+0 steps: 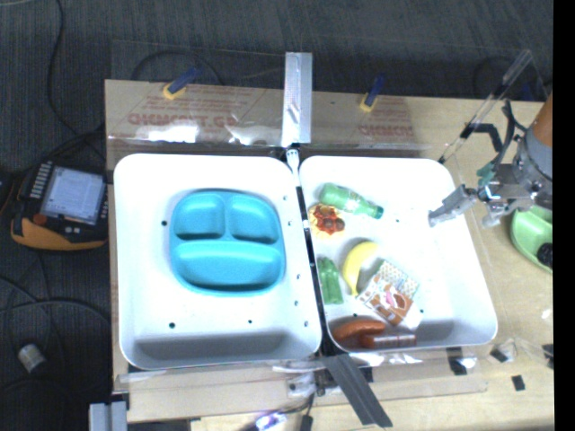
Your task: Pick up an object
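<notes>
Your gripper [446,212] hovers over the right bin [467,268]'s upper right edge (finger state: I cannot tell). The green bottle [350,201] lies well apart at upper left, long axis left-right, cap pointing right.

One camera hangs fixed above the bench, looking down at a slant from some way off. It takes in both shallow white plastic bins [135,268] side by side, the tan wooden benchtop [422,119] beyond them, and dark grey carpet [269,16] at the top and left. The grey arm [530,164] enters from the right edge.
</notes>
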Motion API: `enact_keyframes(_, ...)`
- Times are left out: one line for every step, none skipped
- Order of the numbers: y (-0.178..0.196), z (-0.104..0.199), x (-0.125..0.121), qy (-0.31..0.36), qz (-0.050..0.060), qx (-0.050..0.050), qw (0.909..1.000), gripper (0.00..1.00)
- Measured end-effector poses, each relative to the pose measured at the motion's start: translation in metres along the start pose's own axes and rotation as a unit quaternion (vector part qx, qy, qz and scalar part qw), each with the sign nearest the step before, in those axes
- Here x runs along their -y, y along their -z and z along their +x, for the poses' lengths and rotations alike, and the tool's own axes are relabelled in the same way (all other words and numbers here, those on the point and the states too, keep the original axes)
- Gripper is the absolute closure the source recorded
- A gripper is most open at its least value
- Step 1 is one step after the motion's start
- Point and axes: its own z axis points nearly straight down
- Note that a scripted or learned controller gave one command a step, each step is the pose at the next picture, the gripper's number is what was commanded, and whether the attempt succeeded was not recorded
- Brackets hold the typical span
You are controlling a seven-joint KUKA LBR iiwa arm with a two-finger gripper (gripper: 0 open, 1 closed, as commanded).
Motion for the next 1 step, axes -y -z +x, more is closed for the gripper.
enact_keyframes(-0.1266, 0.0735, 0.0, -0.036, 0.001, -0.001, 0.9993, 0.0)
